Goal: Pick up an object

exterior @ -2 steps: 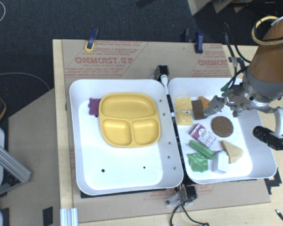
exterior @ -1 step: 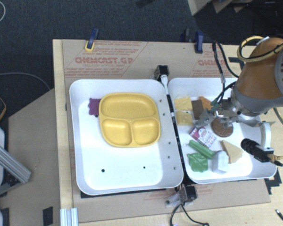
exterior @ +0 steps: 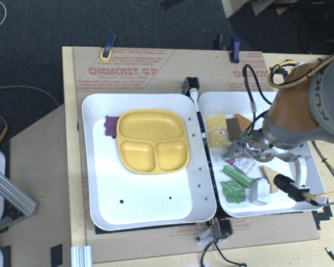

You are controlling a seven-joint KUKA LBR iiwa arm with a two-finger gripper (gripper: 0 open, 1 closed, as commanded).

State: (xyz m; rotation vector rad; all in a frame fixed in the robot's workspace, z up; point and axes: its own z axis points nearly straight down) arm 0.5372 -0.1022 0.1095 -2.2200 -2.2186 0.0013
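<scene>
Purple object [exterior: 111, 125] half under yellow tray [exterior: 153, 140]

– What carries it all?
– A brown-papered counter [exterior: 156, 65] (red lettering printed across the back), with clamps at its far edge.
– And directly on it?
– Two shallow white bins side by side: left bin [exterior: 100, 199], right bin [exterior: 222, 100], rims touching.
</scene>
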